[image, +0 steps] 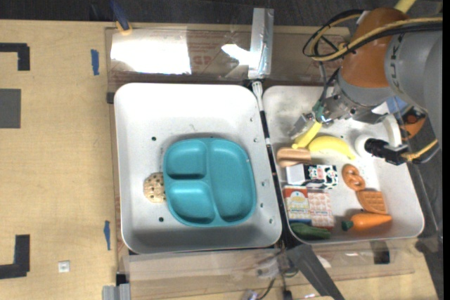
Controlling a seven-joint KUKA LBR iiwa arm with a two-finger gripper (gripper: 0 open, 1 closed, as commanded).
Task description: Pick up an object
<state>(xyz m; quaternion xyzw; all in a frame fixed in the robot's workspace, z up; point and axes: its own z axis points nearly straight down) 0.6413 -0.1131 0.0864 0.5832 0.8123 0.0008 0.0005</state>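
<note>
In the left bin [133,109] a teal divided plate [209,180] sits at center with a cookie [154,187] touching its left edge, while the right bin [411,211] holds a crowd of toy food. At that bin's far-left corner the hand [318,116] hovers just above the banana [330,145]; whether it is spread or closed cannot be told. The banana looks light, stiff and slick, likely best gripped across its narrower middle.

A single fixed camera looks down at a slant from above on both bins [126,172], at moderate distance.
</note>
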